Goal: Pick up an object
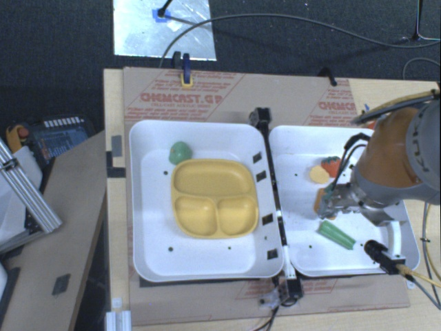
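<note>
A shiny metal sheet lies on the dark floor at the upper left of the frame, with blue tape on it. A yellow clamp grips the cardboard's top edge. At far left sits an aluminium rail.

You are looking at a robot lab: a bench with two white bins, loose cables and dark carpet.
</note>
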`<state>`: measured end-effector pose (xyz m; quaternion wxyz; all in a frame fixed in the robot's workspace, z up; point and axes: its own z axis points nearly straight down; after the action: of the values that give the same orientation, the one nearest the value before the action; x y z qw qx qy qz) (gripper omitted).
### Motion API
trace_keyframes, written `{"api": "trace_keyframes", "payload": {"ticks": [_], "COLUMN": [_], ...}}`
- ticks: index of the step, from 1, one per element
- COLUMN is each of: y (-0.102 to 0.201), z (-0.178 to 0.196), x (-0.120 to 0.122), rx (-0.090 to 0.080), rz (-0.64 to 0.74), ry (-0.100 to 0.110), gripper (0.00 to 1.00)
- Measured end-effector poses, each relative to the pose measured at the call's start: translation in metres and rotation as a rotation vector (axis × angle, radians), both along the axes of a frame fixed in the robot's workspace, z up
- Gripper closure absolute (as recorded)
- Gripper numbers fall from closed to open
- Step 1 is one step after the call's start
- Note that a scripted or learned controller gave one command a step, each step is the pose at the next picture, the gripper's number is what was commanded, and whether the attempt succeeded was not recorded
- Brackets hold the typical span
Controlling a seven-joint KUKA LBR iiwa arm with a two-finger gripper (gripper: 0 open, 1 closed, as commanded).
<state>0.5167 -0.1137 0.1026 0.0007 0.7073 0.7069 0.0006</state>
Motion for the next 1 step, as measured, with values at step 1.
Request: {"api": "trace_keyframes", "payload": {"ticks": [1], "y": [0.0046], "z": [0.0594], "x": [-0.0048], "rx": [-0.001], "rz": [0.004], "ry": [-0.002], "gripper": [1.00]}}
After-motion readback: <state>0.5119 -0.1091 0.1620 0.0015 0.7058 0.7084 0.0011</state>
